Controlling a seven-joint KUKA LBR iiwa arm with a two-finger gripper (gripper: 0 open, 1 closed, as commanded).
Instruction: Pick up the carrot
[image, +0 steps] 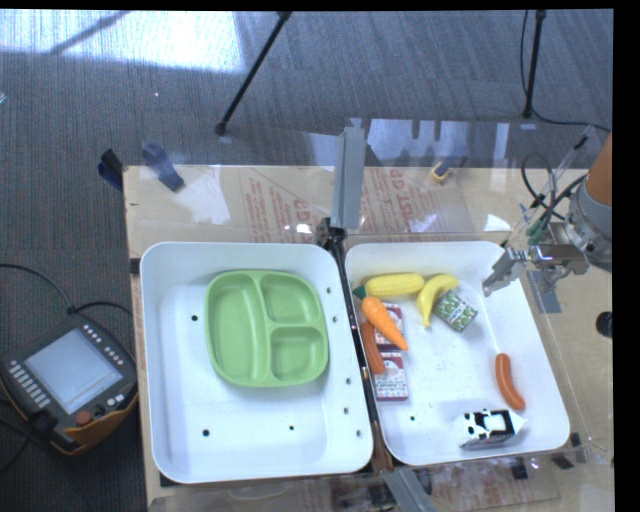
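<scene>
The carrot (384, 323) is orange with a green stub and lies slantwise in the right bin (440, 440), near that bin's left wall, partly on a red-and-white box (393, 372). My gripper (521, 288) hovers over the bin's upper right corner, well to the right of the carrot. Its two fingers stand apart with nothing between them.
Around the carrot lie a corn cob (394, 285), a banana (434, 296), a small green carton (458, 311) and a thin orange stick (371, 348). A sausage (509, 381) and a cow-print carton (490, 427) sit lower right. The left bin (180, 420) holds a green divided plate (267, 327).
</scene>
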